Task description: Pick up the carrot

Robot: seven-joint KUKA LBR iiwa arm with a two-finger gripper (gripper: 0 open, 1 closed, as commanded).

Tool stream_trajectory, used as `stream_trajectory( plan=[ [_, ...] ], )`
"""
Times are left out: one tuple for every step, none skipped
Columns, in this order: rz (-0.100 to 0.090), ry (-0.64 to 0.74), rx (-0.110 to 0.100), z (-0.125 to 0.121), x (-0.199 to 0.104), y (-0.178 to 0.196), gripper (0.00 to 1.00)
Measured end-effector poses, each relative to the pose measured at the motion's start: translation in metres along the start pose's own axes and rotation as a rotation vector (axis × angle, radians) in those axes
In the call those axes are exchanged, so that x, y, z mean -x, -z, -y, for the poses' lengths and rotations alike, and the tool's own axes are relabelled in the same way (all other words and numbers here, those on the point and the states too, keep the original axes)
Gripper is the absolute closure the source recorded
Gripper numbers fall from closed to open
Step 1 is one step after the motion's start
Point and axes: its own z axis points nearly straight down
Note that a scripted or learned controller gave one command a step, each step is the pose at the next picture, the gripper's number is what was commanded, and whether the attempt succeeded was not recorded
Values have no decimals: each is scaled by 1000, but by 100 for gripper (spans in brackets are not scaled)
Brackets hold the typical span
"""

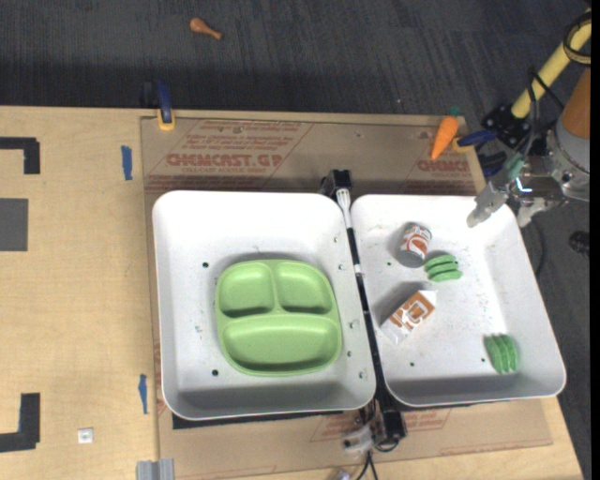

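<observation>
The carrot [444, 136] is orange with a green top. It lies outside the bins on the brown board, just beyond the right bin's far edge. My gripper [501, 208] hangs over the far right corner of the right bin [534, 281], to the right of the carrot and a little nearer than it. Its two fingers [480, 212] stand apart, open, with nothing between them.
The right bin holds a small can [414, 242], a green ridged piece [442, 269], an orange-and-white box [411, 314] and another green piece [502, 352]. A green divided plate [277, 316] lies in the left bin [178, 281]. A small orange item [203, 28] lies on the dark floor beyond the bench.
</observation>
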Motion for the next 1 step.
stream_trajectory(
  plan=[
    [-1,-190,-3,33,-53,-86,0]
  ],
)
